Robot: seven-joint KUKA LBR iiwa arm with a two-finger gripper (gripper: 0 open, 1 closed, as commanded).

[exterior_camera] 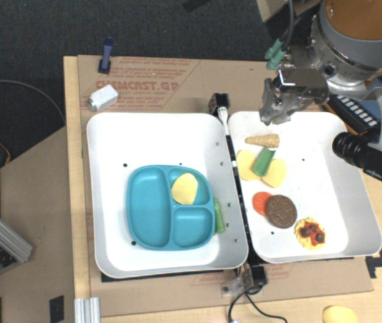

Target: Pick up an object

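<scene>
My gripper (pixel 272 115) hangs over the back left corner of the right bin (pixel 352 207), just above and behind a tan cone-shaped piece (pixel 263 140). Nothing shows between its fingers. In front of the cone lie a green stick (pixel 264 161) across two yellow pieces (pixel 246 165), then a red piece (pixel 261 201), a brown round cookie (pixel 281 210) and a small pizza-like piece (pixel 310 233). In the left bin (pixel 110 147) sits a blue divided plate (pixel 167 207) holding a yellow piece (pixel 184 189), with a green piece (pixel 218 217) at its right edge.
The grey arm with its orange band (pixel 362 9) fills the upper right. A black camera-like device (pixel 366 155) overhangs the right bin's right rim. A white block (pixel 103 97) and a blue item (pixel 106 55) lie on the cardboard behind the left bin.
</scene>
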